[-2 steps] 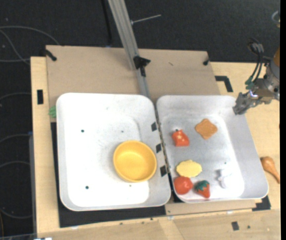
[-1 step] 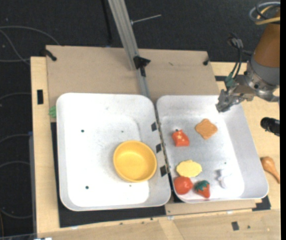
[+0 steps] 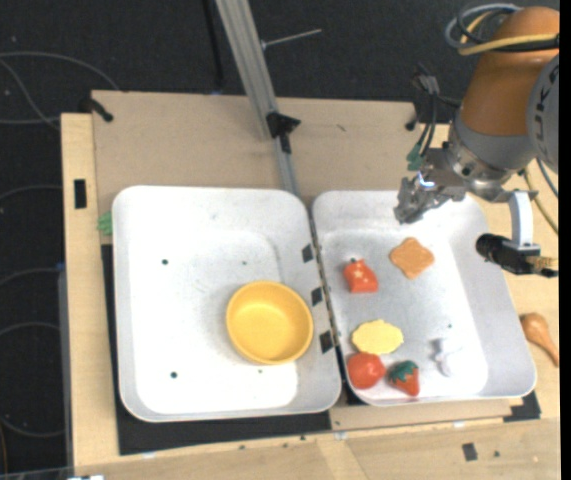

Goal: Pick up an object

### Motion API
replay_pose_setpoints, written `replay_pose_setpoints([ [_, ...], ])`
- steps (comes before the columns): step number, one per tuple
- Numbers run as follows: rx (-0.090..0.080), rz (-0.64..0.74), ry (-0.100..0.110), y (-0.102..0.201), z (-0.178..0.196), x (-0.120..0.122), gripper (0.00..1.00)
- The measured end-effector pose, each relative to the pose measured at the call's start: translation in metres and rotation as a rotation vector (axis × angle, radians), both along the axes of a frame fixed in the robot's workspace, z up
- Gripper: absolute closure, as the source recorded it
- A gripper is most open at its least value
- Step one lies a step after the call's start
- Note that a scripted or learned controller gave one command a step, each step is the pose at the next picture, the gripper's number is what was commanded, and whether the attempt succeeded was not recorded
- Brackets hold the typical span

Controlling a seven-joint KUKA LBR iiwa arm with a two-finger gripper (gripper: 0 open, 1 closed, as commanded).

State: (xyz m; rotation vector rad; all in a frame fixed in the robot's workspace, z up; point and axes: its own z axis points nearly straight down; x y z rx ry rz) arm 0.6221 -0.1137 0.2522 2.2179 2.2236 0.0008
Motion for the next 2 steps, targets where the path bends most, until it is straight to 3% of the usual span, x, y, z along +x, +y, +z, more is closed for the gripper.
replay_pose_setpoints([
  [2,0.003,0.006,0.003,0.104,0.007,-0.003,1.0],
])
